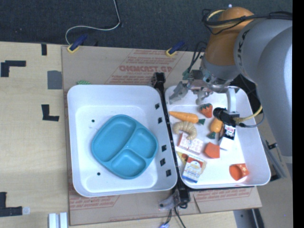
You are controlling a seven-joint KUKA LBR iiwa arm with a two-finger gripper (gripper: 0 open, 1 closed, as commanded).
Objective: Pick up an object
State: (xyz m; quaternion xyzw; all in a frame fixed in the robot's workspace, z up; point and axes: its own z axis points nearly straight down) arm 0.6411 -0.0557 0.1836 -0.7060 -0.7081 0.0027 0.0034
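Reaching in from the right, the grey arm (pixel 266 61) is seen bent over the far end of the right bin (pixel 254 148), its orange band (pixel 225 39) turned toward the top of the view and its wrist angled downward and to the left. The gripper (pixel 192 95) is held low above the bin's far left corner; its two fingers are spread apart with nothing seen between them. Toy food is scattered in the right bin: a carrot (pixel 184 116) lies just below the gripper, with a pale curled piece (pixel 185 128) beside it, a strawberry (pixel 206 110) near the right finger, an orange pepper-like piece (pixel 216 126), a red-and-white carton (pixel 190 144), an orange wedge (pixel 212 150), a blue-and-white box (pixel 193 168) and an orange cup-like piece (pixel 238 171) near the front right corner. A blue divided plate (pixel 124 146) is set in the left bin (pixel 78 127). Both bins are placed on a sheet of cardboard (pixel 123 68) clipped at its far edge, which rests on a light wooden bench (pixel 28 141) marked with black tape; dark carpet (pixel 57 8) and a thin white cable (pixel 102 28) are visible beyond
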